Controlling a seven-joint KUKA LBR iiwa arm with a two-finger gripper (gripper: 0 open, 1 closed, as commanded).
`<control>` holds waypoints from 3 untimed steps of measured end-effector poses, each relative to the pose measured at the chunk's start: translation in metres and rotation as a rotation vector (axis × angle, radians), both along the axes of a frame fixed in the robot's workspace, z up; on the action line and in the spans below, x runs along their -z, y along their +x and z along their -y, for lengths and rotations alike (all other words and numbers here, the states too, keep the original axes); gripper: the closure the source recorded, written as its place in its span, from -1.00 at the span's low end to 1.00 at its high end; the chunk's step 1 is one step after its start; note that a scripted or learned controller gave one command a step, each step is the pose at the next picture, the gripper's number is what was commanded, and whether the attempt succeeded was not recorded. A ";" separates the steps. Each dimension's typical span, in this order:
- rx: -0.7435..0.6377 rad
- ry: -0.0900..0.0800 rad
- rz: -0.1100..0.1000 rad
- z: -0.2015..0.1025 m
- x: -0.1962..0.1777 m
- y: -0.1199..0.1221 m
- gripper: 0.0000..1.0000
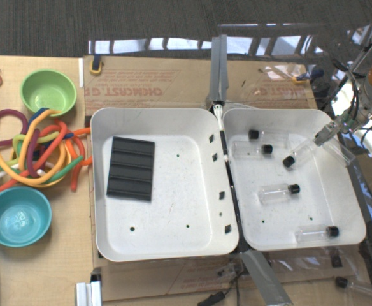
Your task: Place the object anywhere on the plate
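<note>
The plate (131,168) is a black ribbed rectangle lying flat in the left part of the left bin (167,247). Several clear vials with black caps lie in the right bin (358,225). One vial (299,154) lies at a slant, cap toward the lower left, and its clear end meets the tip of my gripper (330,132). The gripper comes in low over the right bin's upper right corner. The view is too blurred to tell whether that vial is gripped or only touched.
Other vials lie at the bin's upper left (257,134), middle (280,192) and lower right (316,234). Left of the bins the bench holds a green bowl (48,93), a teal bowl (18,215) and a tangle of coloured cords (39,152).
</note>
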State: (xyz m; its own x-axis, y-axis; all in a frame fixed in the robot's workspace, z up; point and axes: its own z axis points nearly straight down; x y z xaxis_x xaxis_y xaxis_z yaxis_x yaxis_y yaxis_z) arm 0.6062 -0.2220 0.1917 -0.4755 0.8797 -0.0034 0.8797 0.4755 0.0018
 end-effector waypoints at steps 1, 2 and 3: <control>-0.172 0.003 -0.005 -0.035 0.061 -0.129 1.00; -0.180 0.001 -0.002 0.000 -0.007 -0.097 1.00; -0.228 0.002 -0.004 -0.121 -0.012 -0.091 1.00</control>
